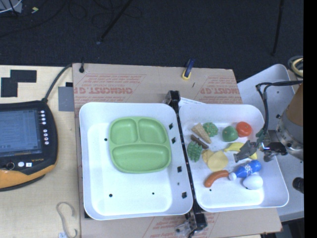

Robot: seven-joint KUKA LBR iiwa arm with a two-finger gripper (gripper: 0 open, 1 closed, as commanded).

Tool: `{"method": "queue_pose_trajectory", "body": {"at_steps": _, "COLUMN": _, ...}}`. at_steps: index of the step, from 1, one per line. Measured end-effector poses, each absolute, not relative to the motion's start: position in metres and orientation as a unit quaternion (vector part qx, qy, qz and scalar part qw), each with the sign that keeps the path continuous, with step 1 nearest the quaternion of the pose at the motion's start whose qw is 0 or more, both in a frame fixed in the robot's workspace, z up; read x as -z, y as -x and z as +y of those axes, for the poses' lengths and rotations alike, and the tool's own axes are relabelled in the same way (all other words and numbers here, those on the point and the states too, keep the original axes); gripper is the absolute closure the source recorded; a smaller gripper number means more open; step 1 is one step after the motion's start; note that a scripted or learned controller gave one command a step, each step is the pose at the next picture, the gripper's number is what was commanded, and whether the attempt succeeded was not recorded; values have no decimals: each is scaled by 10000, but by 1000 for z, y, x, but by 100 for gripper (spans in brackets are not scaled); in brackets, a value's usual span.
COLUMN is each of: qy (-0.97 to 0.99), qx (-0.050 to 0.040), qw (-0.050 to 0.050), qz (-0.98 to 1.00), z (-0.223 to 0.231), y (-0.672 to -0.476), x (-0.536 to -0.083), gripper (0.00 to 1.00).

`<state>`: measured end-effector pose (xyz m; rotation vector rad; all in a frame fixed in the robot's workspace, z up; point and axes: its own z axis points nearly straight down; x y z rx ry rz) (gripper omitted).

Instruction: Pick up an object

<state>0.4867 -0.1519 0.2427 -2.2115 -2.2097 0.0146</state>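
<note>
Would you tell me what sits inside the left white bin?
A green divided plate lies in the left bin. Whatever is beneath that plate is covered.

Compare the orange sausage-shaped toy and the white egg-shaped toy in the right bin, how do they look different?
The sausage is orange and long, lying slantwise; the egg is white and rounded. The sausage lies toward the bin's middle, just below a pale yellow piece; the egg sits further right, directly under a blue toy and nearer the gripper. Both rest on the floor of the right bin, in its front part, ungrasped.
</note>
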Motion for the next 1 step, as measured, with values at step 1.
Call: {"method": "queue_pose_trajectory", "body": {"at_steps": 1, "qy": 7068, "qx": -23, "qw": 40, "qz": -7074, "z": -152, "y": -488, "x": -247, "gripper": 0}}
